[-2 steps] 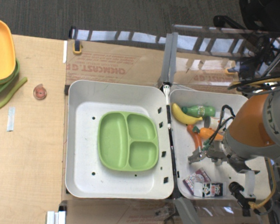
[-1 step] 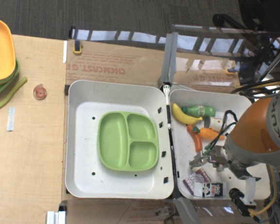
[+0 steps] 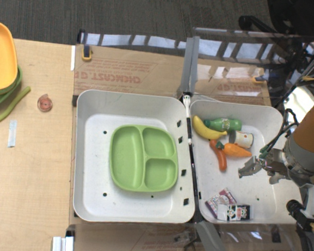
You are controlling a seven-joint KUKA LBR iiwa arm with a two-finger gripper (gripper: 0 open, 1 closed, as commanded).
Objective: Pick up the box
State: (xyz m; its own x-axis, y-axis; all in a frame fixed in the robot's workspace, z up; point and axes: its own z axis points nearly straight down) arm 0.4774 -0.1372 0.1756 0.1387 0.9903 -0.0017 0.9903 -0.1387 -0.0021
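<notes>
In the right bin, the gripper, fingers spread and empty, hovers near the box, which lies at its seven o'clock by the near wall, long axis running three-to-nine.

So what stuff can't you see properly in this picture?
- Gripper, camera view: too small and blurry to tell if it is open or shut.
- Box: its print is too tiny to read.
- White bottle: partly hidden behind the carrot.
- Yellow plate: cut off by the left edge.
- Arm: cut off by the right edge.
</notes>
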